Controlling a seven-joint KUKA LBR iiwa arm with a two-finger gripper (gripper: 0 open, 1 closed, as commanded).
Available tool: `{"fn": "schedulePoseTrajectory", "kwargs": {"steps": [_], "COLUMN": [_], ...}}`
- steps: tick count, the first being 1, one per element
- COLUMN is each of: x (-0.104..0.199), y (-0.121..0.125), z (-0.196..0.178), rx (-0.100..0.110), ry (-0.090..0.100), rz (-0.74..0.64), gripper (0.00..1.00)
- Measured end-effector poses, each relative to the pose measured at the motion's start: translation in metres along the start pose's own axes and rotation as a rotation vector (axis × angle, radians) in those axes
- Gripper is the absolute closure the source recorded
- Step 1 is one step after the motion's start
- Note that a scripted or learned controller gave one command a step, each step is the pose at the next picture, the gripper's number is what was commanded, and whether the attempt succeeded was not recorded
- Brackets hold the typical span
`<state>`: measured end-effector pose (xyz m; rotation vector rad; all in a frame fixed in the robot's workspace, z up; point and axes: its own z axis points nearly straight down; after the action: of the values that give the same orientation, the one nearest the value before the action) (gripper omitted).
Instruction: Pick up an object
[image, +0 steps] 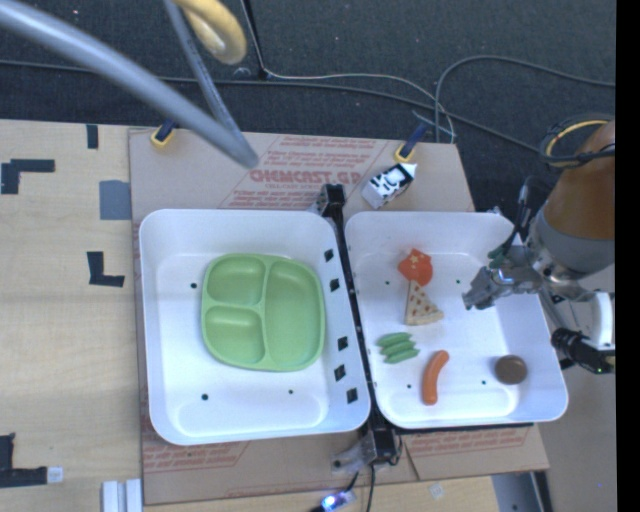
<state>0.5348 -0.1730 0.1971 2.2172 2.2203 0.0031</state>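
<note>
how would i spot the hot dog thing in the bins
Look in the right-hand white bin, toward its near edge. The slim orange-red toy sausage lies just right of the green bean pods; unlike the round brown disc, it is long and curved.

The grey arm (575, 215), orange band above its wrist, reaches in from the right, its gripper (482, 292) pointing left and down, hanging low.

Red print runs along the far strip of the cardboard sheet (300, 160) under the bins. Its largest line seems to start "CHEMCAST"; the rest is too blurred to read
</note>
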Motion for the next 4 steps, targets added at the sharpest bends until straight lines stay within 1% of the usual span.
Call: {"fn": "schedulePoseTrajectory", "kwargs": {"steps": [1,2,3,4], "x": [-0.003,0.043,0.095,0.141], "y": [-0.007,0.009,0.026,0.041], "z": [-0.047,-0.034,-0.042,-0.028], "rx": [0.0,0.006,0.005,0.006], "ry": [0.0,0.002,0.003,0.002], "rz": [0.0,-0.004,-0.006,-0.004], "gripper": [1.0,1.0,1.0,1.0]}}
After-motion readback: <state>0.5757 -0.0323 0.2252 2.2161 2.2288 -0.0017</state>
